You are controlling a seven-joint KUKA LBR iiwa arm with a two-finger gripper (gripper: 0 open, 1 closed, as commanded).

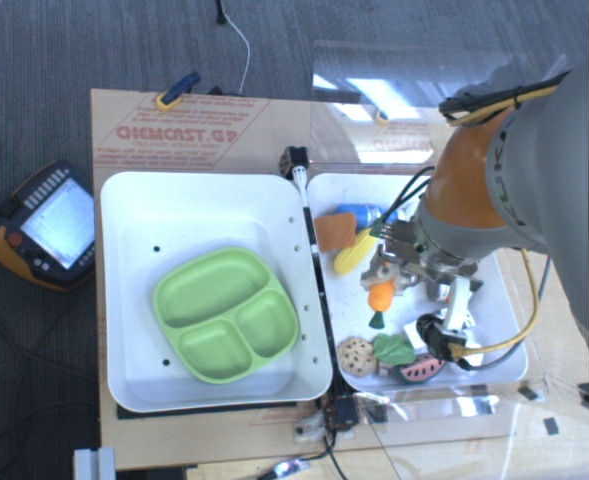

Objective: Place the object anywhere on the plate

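**Plate bare, gripper low among the toys**

From my station, the plate sits in the left bin with all three compartments bare, so I judge nothing has been delivered. The gripper is down in the right bin, well to the right of the plate and across the wall between the bins. I cannot tell how its jaws stand; the wrist hides them from this angle. A carrot lies just below it, touching or nearly so, but I see nothing clearly gripped, so I do not count a grasp. By my reading the pick, the carry left and the release all remain.

My count: one plate, two bins. Around the gripper I make out one orange block to its upper left, one banana just left, one blue item above, one carrot below, then further down one cookie, one green leafy piece and one watermelon slice.
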